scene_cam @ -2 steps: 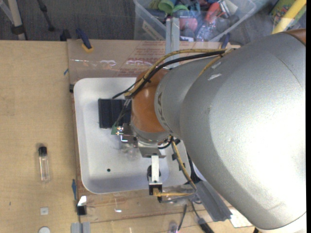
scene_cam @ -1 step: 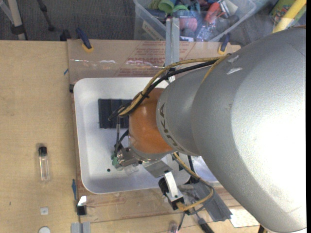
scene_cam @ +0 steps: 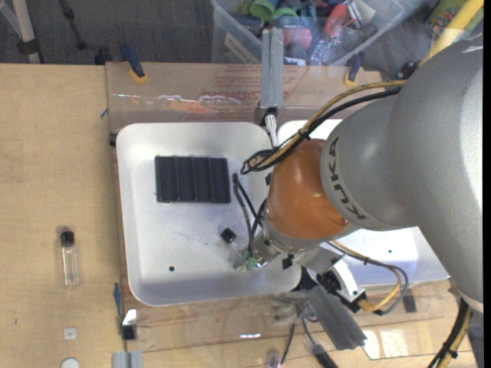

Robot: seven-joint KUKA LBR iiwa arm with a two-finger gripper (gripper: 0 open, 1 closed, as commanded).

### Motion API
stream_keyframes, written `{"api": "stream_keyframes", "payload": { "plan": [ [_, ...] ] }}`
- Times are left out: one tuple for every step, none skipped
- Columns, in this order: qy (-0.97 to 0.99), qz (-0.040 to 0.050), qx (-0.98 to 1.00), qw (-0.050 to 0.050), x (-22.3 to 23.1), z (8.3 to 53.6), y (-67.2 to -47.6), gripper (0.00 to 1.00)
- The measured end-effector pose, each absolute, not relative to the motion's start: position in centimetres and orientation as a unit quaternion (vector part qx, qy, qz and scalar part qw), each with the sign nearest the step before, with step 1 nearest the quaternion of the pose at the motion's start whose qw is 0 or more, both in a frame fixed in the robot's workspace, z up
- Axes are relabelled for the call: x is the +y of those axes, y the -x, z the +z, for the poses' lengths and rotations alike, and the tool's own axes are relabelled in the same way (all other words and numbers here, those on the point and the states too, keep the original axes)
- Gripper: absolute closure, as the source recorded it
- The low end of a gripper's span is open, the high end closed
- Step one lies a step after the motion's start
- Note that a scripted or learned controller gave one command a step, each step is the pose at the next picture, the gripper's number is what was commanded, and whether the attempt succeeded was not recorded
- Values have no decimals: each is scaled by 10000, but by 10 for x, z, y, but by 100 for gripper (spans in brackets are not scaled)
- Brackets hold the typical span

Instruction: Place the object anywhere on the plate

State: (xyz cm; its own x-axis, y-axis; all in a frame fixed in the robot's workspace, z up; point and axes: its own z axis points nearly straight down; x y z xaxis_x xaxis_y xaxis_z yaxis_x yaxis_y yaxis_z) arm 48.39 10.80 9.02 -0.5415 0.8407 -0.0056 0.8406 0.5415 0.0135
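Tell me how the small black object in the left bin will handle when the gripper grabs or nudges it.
The small black object looks tiny beside the black ribbed plate, so it is probably light and will skid across the smooth floor of the left bin when nudged. It seems blocky rather than round, so it is likelier to slide than roll. Being so small, it may easily slip out of the fingers.

You get bright, even light from above. The left bin (scene_cam: 146, 205) glares nearly pure white, so its rim and floor blend together. The arm (scene_cam: 414, 129) looms near the camera, soft and out of focus, and casts a faint shadow beneath its orange band (scene_cam: 303, 194). The far tub of clutter (scene_cam: 307, 14) looks slightly blurred. Fine detail is grainy throughout.
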Motion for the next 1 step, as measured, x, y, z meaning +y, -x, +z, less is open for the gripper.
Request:
{"api": "stream_keyframes", "payload": {
  "plan": [
    [-3378,45,9412,78,152,90,-485,100]
  ]
}}
